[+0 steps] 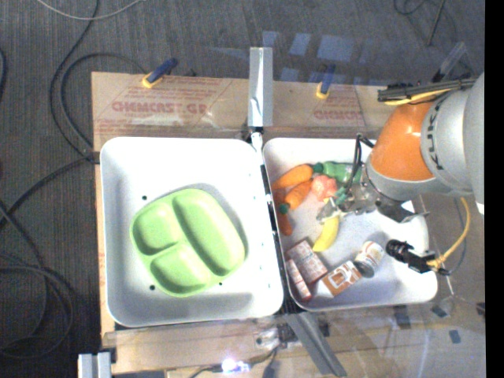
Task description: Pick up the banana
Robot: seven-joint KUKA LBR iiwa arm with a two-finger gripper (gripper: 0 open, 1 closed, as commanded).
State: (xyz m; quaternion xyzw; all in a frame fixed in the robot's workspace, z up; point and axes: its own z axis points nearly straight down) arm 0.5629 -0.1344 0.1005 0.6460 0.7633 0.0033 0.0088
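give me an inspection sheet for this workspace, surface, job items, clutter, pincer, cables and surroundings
Surface: two white bins side by side on a brown board; left bin, right bin.
Job's things: banana lies in the right bin, near its middle.
Clutter: green divided tray in the left bin; orange carrots, a green item, a small can and flat packets in the right bin.
Pincer: pincer sits low over the right bin, just above the banana's upper end; grip unclear.
Cables: yellow cable by the arm; dark cables on the floor.
Surroundings: grey carpet; blue-and-yellow clamps on the board.
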